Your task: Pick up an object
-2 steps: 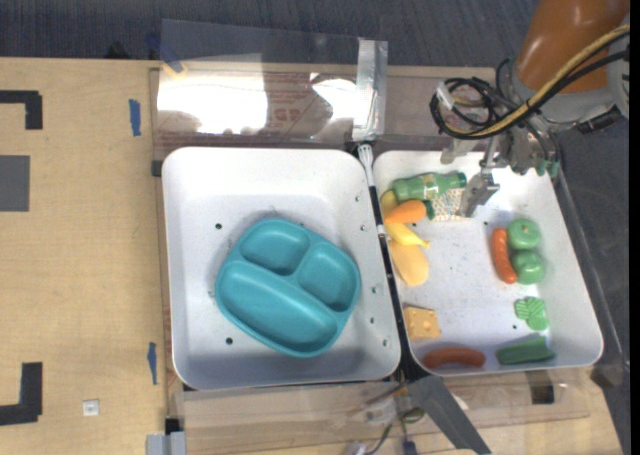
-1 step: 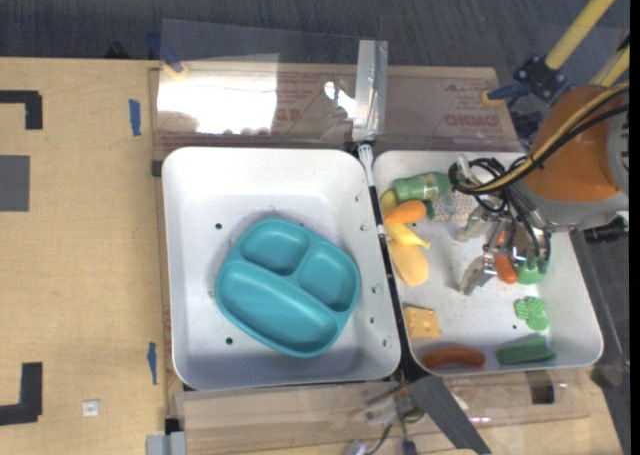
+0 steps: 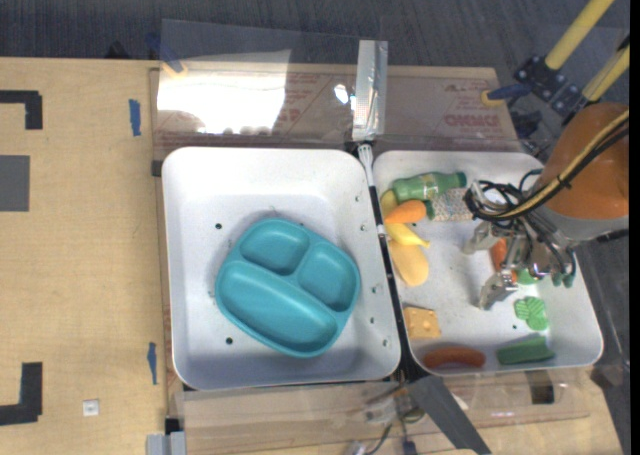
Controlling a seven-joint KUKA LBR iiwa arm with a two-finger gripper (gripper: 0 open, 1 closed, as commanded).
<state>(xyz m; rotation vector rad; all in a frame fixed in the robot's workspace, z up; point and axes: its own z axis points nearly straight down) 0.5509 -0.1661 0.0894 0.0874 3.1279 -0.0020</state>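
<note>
Pincer point(image 3: 497, 268) low in right bin point(image 3: 590, 343) — beside green toy point(image 3: 532, 312).

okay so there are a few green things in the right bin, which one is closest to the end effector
The small light-green leafy piece, lying just below the end effector. The green bottle is at the bin's far side, and the dark green piece lies by the near rim.

The left bin point(image 3: 190, 193) contains one teal divided plate point(image 3: 288, 286). The right bin point(image 3: 580, 328) contains small items: a green bottle point(image 3: 428, 186), an orange piece point(image 3: 404, 211), a yellow banana point(image 3: 408, 253), a cheese wedge point(image 3: 421, 322) and a green leafy piece point(image 3: 532, 312). The gripper point(image 3: 505, 273) (approaching from the right) is positioned low over the right bin's middle.
</note>
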